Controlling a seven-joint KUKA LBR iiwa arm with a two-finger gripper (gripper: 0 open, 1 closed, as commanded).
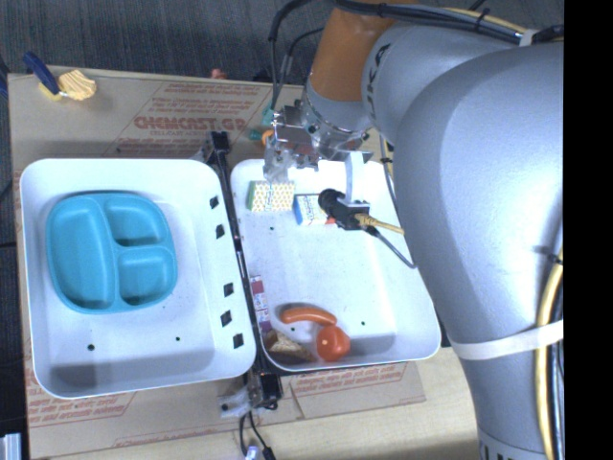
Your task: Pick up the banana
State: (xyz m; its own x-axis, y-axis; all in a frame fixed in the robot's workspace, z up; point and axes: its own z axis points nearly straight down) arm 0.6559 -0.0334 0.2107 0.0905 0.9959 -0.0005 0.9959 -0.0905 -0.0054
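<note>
overhead view of the bench. the grey arm (479,161), with its orange band (345,46), reaches in from the right and sets the gripper (278,172) over the far left corner of the right bin (369,276), directly above, perhaps touching, a green and yellow checked block (271,196). how far the gripper is open cannot be told, and nothing is seen held in it. a small blue and white packet (306,209) lies just beside the block. which item is the banana cannot be told for certain. the only banana-shaped thing is a curved orange piece (306,314) at the near end of the same bin, well apart from the gripper, at the opposite end of the bin floor. it lies against a red-orange ball (332,343) and a brown item (287,350). the left bin (38,185) holds a blue divided plate (113,250). a pale yellow lump (79,86) lies on the cardboard (172,113) beyond the left bin, far from the gripper
</note>
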